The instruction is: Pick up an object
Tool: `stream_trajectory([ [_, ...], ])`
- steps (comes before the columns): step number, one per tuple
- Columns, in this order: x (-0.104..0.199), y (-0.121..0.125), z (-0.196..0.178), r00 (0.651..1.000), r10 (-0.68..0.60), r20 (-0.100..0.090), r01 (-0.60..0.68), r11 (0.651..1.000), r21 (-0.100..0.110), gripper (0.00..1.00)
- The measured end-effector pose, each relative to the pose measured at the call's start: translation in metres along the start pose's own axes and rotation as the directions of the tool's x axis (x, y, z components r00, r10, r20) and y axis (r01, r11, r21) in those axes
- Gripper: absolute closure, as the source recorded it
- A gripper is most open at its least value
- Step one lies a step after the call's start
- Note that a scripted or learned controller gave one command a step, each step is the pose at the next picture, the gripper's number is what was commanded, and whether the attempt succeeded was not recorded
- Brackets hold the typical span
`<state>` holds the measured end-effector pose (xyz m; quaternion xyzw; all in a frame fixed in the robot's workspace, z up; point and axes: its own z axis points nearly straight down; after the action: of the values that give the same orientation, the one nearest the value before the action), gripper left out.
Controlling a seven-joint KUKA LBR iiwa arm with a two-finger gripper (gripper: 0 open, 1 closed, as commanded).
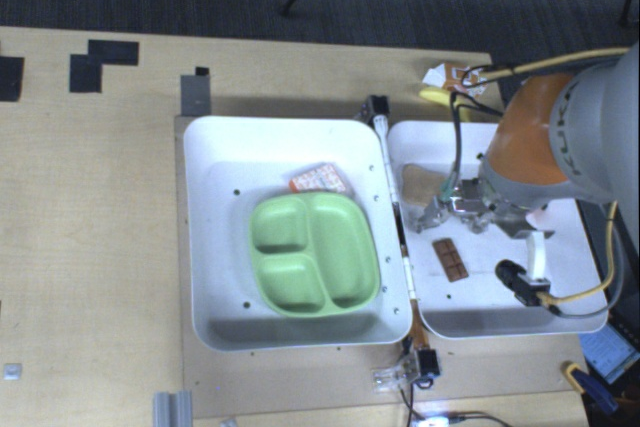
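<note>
Left bin (205, 215): shallow, white, smooth plastic with rounded corners, standing on a pale wood-grain table (90, 245). In it lies a green divided tray (315, 253), matte, rounded, with three compartments. Touching the tray's far edge is a small flat packet (320, 178) printed in red and white.

Right bin (570, 260), just right of the tray's bin: same white plastic. On its floor, near the wall shared with the left bin, lies a small brown bar (451, 259), flat, rectangular and ridged like segmented chocolate.

The hand (440, 213) hangs low just beyond the bar, beneath the grey arm (590, 130) with its orange band. Whether it is wide or narrow cannot be told; nothing is seen held in it.

Judgement: no object is lifted. The pick remains wholly to be done, the bar being the nearest candidate.
</note>
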<state>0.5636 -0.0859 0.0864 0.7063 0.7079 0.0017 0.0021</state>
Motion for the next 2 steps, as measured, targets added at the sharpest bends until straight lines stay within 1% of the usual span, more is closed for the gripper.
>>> stream_trajectory([
  [1, 0.0005, 0.0023, -0.0119, 1.000, -0.001, 0.000, 0.001, 1.000, -0.006, 1.00],
  [2, 0.0005, 0.0022, -0.0118, 1.000, -0.001, 0.000, 0.001, 1.000, -0.005, 0.00],
])
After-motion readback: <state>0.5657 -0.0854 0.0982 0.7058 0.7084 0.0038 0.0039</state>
